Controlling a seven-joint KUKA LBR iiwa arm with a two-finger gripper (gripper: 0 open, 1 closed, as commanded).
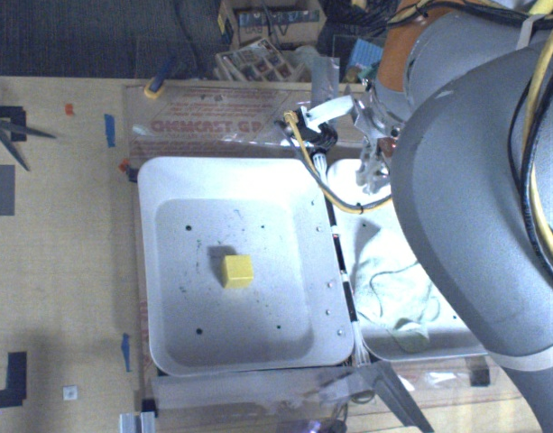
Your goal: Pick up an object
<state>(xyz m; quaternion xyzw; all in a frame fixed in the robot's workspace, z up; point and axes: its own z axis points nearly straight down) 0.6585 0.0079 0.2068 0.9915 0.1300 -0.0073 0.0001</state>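
near left bin (pixel 168 197) centre, yellow cube (pixel 238 271)

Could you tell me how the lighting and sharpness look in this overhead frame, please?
Camera view: the yellow block is crisp, casting a soft shadow to its upper left; the left bin is evenly lit; the arm looms large and slightly soft.

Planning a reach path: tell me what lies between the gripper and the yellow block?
Camera view: from small yellow block to gripper, bare white bin floor, then its right rim.
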